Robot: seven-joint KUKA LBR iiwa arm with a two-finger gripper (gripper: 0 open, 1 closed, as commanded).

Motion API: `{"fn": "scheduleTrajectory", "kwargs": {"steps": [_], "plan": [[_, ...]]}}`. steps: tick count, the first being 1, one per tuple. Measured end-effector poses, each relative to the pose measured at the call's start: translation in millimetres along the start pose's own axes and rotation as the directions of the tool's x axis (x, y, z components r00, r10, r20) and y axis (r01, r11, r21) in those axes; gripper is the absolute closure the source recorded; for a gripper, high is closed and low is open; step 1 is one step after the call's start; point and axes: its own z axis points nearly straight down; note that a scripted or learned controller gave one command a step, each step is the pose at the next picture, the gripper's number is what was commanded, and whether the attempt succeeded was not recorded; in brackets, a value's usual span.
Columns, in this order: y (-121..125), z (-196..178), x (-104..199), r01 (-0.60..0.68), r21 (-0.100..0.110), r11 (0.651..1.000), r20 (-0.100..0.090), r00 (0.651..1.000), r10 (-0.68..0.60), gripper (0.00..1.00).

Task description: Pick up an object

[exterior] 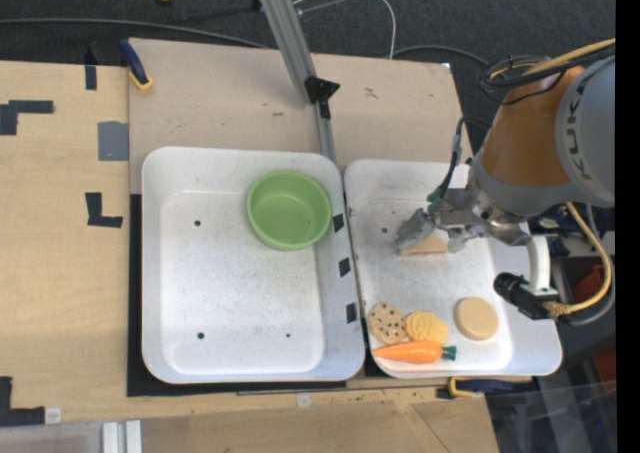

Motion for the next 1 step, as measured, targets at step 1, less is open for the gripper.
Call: {"fn": "scheduleTrajectory", "kwargs": {"steps": [1], "plan": [[0.0, -0.1, -0.2, 0.0, 0.0, 1.0, 0.0, 1.0, 0.0, 0.0]]}}
